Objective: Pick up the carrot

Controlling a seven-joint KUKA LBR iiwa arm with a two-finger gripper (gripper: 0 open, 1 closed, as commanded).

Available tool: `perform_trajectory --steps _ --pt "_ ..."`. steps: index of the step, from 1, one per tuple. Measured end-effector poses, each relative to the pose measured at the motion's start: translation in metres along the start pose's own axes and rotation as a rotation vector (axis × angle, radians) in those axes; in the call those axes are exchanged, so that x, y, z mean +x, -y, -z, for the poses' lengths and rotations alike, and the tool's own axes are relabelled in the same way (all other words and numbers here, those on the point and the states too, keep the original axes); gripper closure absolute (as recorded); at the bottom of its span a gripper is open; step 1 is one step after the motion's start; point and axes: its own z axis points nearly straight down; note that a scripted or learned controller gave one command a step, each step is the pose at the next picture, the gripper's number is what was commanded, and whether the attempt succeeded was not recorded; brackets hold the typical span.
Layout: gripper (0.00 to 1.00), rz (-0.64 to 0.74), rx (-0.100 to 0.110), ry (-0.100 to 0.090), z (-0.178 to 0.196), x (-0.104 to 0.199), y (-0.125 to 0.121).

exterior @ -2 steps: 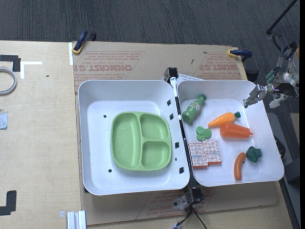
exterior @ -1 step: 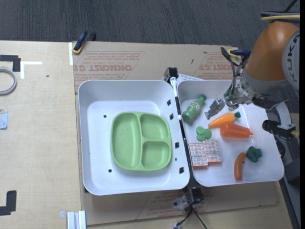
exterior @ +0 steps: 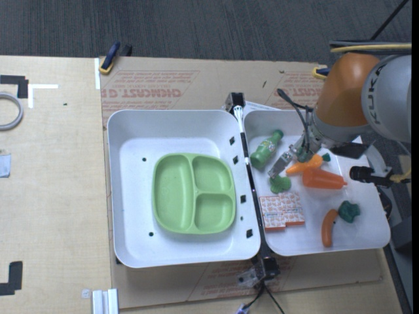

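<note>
"KUKA", seemingly, on arm point(exterior: 386, 103)

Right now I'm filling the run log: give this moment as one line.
stage: reaching | gripper: in right bin, by carrot | grasp: unconfirmed | green tray: left bin

Orange carrot point(exterior: 306, 167), green divided plate point(exterior: 194, 193), white bins point(exterior: 124, 195).

You've got one fixed cam above the bench point(exterior: 52, 175), looking down at a slant from mid distance. Both white bins fit in frame w/ bench margin around them: the left bin point(exterior: 124, 195) sits about centre, the right bin point(exterior: 366, 231) near the frame's right edge. Bench's far edge runs along the top, dark floor beyond it. The arm point(exterior: 366, 90) enters from the right.
</note>
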Motion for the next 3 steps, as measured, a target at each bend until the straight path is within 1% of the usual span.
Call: perform_trajectory --steps 1,2,3 --pt "0.0 0.156 0.002 0.0 0.0 -0.015 -0.031" --pt "0.0 0.222 -0.001 0.001 0.0 0.023 0.013" --pt "1.0 0.219 -0.003 0.003 0.01 0.022 0.012"
